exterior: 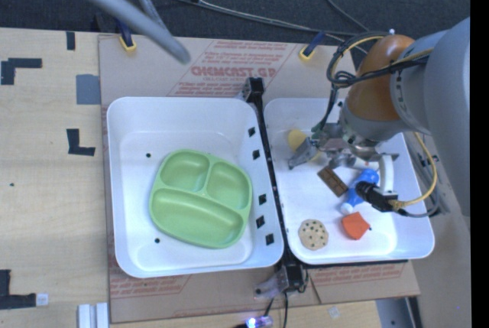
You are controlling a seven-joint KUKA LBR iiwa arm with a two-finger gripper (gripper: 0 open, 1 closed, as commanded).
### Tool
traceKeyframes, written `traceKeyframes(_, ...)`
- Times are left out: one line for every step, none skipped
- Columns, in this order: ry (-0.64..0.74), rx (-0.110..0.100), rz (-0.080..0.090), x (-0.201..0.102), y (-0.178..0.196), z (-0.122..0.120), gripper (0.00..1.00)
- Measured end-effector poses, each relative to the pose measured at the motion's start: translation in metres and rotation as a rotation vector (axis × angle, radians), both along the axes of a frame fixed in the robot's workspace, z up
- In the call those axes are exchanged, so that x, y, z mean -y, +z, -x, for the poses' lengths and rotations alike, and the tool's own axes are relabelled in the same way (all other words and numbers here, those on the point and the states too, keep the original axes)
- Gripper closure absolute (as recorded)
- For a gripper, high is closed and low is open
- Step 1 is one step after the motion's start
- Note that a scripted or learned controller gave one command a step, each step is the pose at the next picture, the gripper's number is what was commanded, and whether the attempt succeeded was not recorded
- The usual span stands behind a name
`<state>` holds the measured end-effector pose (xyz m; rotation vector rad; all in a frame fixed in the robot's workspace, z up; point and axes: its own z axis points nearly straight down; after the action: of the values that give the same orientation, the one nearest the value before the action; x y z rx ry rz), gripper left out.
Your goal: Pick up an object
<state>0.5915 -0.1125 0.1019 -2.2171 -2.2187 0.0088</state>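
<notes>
My gripper (303, 149) is low in the right bin (412, 242), near its left wall, and its fingers look spread apart with nothing held between them. A small yellow object (296, 138) lies just beside the upper finger, at the bin's far left. A brown bar (331, 180) lies just below the gripper. To its right is a blue and white bottle (359, 189). An orange block (354, 225) and a round speckled cookie (312, 233) rest near the bin's front edge.
The left bin (130, 135) holds a green divided plate (202, 196). A black divider (263, 166) runs between the bins. The grey arm (428, 89) and its yellow cable (424, 189) hang over the right bin's far right side.
</notes>
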Motion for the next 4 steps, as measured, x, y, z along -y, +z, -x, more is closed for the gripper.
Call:
traceKeyframes(0.003,0.004,-0.001,-0.001,0.013,-0.002,1.00)
traceKeyframes(0.002,0.012,0.000,-0.002,0.069,-0.013,1.00)
traceKeyframes(0.001,0.009,-0.001,-0.002,0.100,-0.014,1.00)
traceKeyframes(0.005,0.006,-0.001,-0.063,0.098,0.001,1.00)
